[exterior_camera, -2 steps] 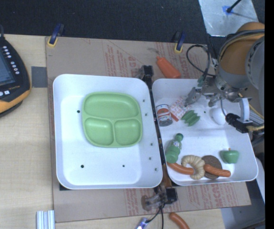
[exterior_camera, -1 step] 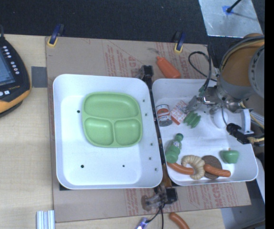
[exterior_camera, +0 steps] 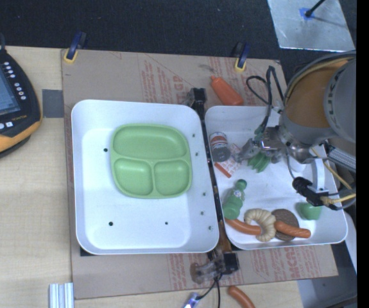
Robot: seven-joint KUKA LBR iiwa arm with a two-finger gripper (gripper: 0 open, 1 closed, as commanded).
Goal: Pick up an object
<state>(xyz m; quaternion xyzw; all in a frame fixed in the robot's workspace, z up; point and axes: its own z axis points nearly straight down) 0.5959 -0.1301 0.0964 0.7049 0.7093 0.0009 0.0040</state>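
At the near edge of the bench, an orange carrot-like piece (exterior_camera: 240,295) lies on the brown board outside the bins, beside a small black clamp (exterior_camera: 217,266). Just beyond it, along the near wall of the right bin (exterior_camera: 280,242), a long orange sausage (exterior_camera: 243,226) lies touching a pale ring-shaped pretzel (exterior_camera: 261,222), with a brown round patty (exterior_camera: 285,219) just beside that and a green block (exterior_camera: 310,210) against the right wall. A green bottle (exterior_camera: 233,201) lies tilted by the bin's left wall. Further in, a small red and white packet (exterior_camera: 223,169) and a grey can (exterior_camera: 219,146) sit near the left wall. The gripper (exterior_camera: 256,151) hangs low over the middle of this bin; a green piece (exterior_camera: 258,162) sits right at its tip, but whether the fingers are spread or closed, or gripping it, cannot be made out. The left bin (exterior_camera: 88,172) bears a green divided plate (exterior_camera: 151,160). Beyond the bins, an orange carrot (exterior_camera: 225,91) lies on the board, and a handheld control pad (exterior_camera: 3,104) rests at far left.
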